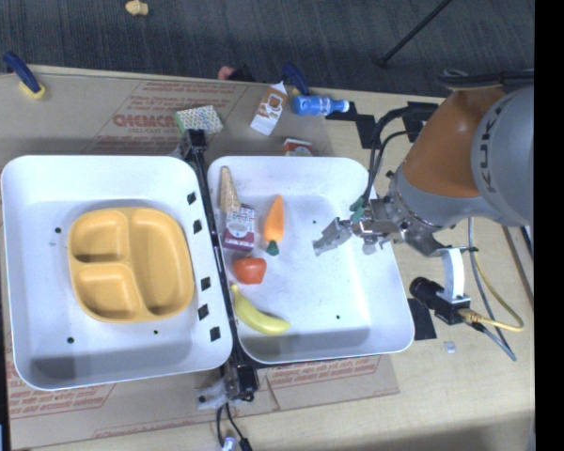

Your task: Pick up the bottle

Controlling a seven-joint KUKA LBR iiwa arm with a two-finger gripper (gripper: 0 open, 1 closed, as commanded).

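**Clerk:** While the gripper [331,238] hangs over the right bin [385,322], enter it as carrying nothing; its fingers stand slightly apart with only white bin floor between them.

**Checker:** Item sought?

**Clerk:** Bottle [314,106], blue with a pale cap end, lying on its side on the bench beyond the right bin's far rim, outside both bins, well apart from the gripper. Untouched by my reckoning.

**Checker:** Right bin contents?

**Clerk:** Carrot [274,221], upright along the bin's length; tomato [250,270] just below it; banana [259,318] near the front left corner; ice-cream cone [227,192] by the divider; one small packet [240,227] between cone and carrot.

**Checker:** Left bin?

**Clerk:** One yellow divided plate [130,262].

**Checker:** Bench, loose?

**Clerk:** A small carton [269,108] just left of the bottle, a patterned green packet [198,118] farther left.

**Checker:** Progress?

**Clerk:** Judged as barely begun. No grasp made. Remaining: carry the gripper out past the far rim, lower over the bottle, close, lift.
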